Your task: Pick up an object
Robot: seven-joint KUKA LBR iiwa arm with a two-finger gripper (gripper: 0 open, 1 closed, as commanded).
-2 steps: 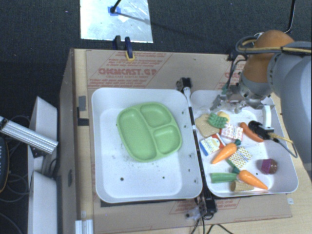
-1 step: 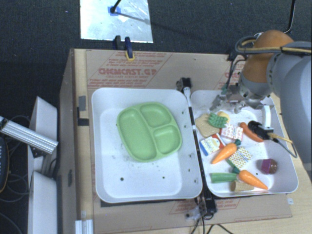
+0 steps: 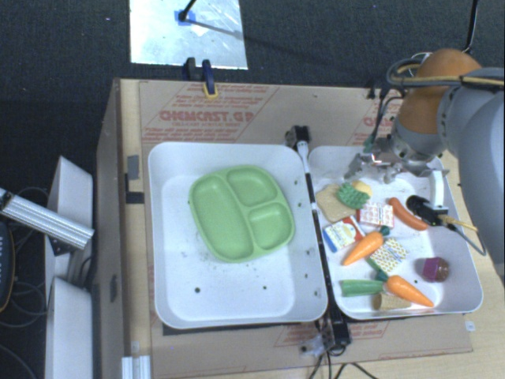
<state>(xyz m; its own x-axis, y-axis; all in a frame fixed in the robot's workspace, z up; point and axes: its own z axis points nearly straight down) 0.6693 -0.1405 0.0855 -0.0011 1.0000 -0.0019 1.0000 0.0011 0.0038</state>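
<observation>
You are looking at a green divided tray (image 3: 241,212) lying in the left bin (image 3: 170,235). To the right of that tray, toy food is crowding the right bin (image 3: 465,290): two carrots (image 3: 362,248) (image 3: 409,290), a purple piece (image 3: 435,269). The hand (image 3: 379,163) is hovering over that bin's far end; you cannot tell whether it is open or closed.

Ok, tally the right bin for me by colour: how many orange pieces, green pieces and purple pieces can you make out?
Orange: 3, the carrot, the carrot and the long orange piece.
Green: 2, the leafy green piece and the green pod.
Purple: 1, the round purple piece.
Total: 6. The cards and smaller bits are not counted.
</observation>
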